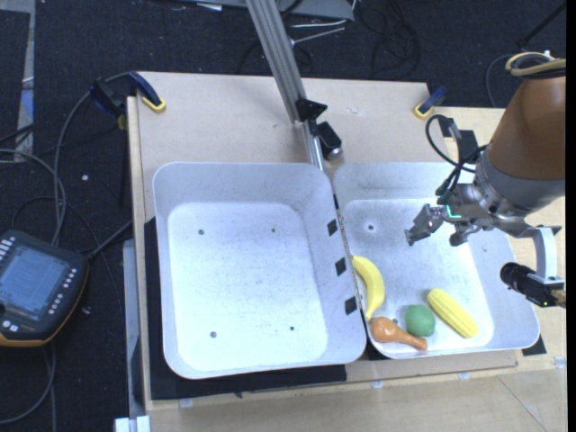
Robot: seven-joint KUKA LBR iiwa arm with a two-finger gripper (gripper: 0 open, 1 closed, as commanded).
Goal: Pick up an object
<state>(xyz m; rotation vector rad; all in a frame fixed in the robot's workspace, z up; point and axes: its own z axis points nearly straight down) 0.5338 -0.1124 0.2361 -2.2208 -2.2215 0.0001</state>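
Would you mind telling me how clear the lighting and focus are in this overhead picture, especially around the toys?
In the camera view, lighting is even and soft; the white right-hand bin shows no harsh glare. The yellow plastic banana, green round toy and yellow corn cob are reasonably sharp with faint shadows. The grey two-finger gripper looks slightly blurred and too small to read.

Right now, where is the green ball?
The green ball lies near the front edge of the right bin, between the orange drumstick-shaped toy and the corn cob.

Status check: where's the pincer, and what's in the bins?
Pincer open, above right bin, holding nothing. Banana, orange drumstick-shaped toy, green ball, corn cob along the near edge. Path unobstructed.
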